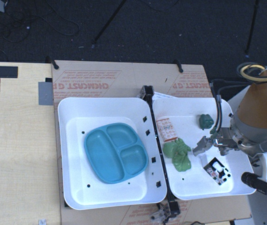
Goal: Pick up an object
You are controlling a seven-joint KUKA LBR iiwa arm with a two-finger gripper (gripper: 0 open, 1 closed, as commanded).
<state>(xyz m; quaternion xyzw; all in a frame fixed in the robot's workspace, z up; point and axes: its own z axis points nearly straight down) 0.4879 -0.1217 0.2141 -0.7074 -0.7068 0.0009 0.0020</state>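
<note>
claw (203, 147) hovering in right bin (189, 193), between green cloth (178, 153) and black-white card (218, 170) | finger state: cannot tell | nothing lifted; pick pending

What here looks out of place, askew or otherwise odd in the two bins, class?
Nothing is spilled or broken. The blue divided plate lies turned at a slant in the left bin. In the right bin, the green cloth is crumpled in a heap, and the small black-and-white card lies askew.

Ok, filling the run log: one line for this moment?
gripper over right bin | beside crumpled green cloth | nothing seen held | blue divided plastic tray in left bin
</note>
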